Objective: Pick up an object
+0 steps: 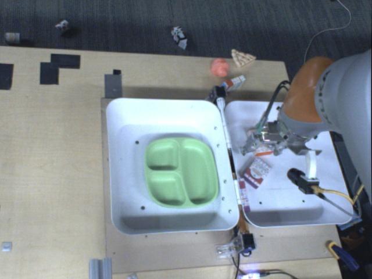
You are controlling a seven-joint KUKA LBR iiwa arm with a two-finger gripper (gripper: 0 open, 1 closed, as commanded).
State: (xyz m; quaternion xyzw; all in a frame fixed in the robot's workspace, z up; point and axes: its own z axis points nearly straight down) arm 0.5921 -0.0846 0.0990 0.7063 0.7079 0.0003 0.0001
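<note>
The pale bench (52, 156) carries two bins set edge to edge, so that the arm can reach either one without shifting its base. The left bin (125, 121) holds one thing, a green divided plate (180, 170) lying flat in the middle of the floor, well clear of the walls. It is broad and shallow and offers little to close on except its rim, so I judge it a poor first choice.

Behind the bins, on the bench and outside the working area, sit a pink ball (220, 67), a tan wedge (243, 57) and a small tube (234, 83) close to where the two rims meet.

The right bin (279, 205) has the likelier target. A red-and-white packet (256, 170) lies flat near its left wall, and a smaller reddish scrap (264, 151) lies just above it. What the scrap is cannot be made out.

The hand (264, 137) hangs low over that upper-left part of the bin, near the scrap and a little short of the packet, with the wrist pointed down as for a grasp from above. Its own bulk hides the working end, so I cannot tell whether it is open or closed. Nothing can be seen in its grip. The grey arm (343, 92) with its orange band (305, 95) leans in from the right.
</note>
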